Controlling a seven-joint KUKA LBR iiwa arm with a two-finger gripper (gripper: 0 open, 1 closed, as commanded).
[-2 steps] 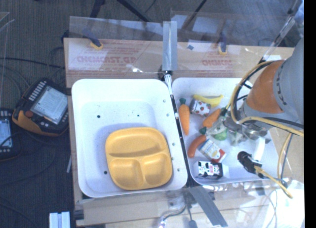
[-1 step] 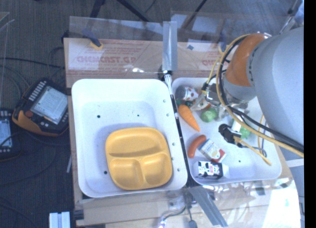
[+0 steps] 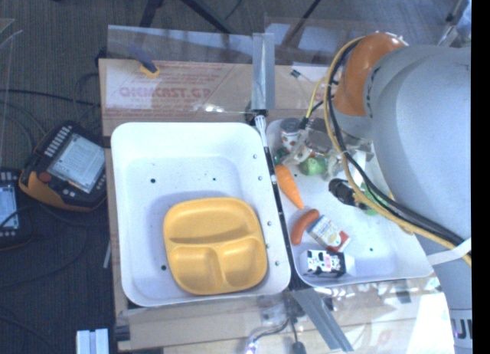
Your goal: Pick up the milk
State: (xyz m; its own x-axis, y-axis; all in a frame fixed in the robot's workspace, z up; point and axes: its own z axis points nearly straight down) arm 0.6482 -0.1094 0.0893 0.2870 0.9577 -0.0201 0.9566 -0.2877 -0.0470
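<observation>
Milk lies (right bin) below pincer, apart.

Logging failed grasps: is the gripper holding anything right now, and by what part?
It cannot be told. The arm covers the far end of the right bin. The milk carton lies untouched at the bin's near edge.

The arm covers the far right part of the right bin, and the picture's right edge cuts it off. The gripper is partly visible; its fingertips are lost among small green items, too blurred to name.
</observation>
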